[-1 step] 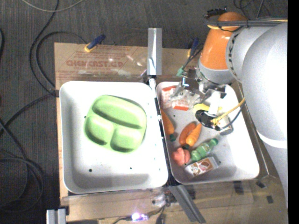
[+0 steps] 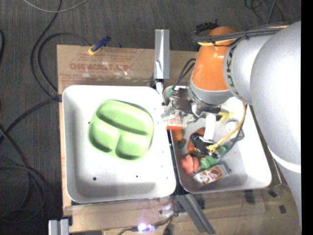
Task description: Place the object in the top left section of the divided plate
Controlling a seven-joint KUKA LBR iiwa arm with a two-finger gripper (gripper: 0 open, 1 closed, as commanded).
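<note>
Green divided plate (image 2: 122, 129) sits in the left bin (image 2: 73, 180), roughly mid-bin, its 3 sections bare. Arm (image 2: 264, 72) comes in from the right, orange band over the right bin (image 2: 254, 180). Gripper (image 2: 172, 112) is at the far-left corner of the right bin, just beside the wall btwn the 2 bins; can't tell from here how it's set or whether anything's in it. Small orange-red thing (image 2: 174, 128) shows right under it, too hidden to name. Rest of the objs lie in the right bin's near half: pinkish lump (image 2: 189, 163), small printed packet (image 2: 212, 175), some green bits (image 2: 210, 159). Yellow cable (image 2: 234, 129) loops off the wrist.
</note>
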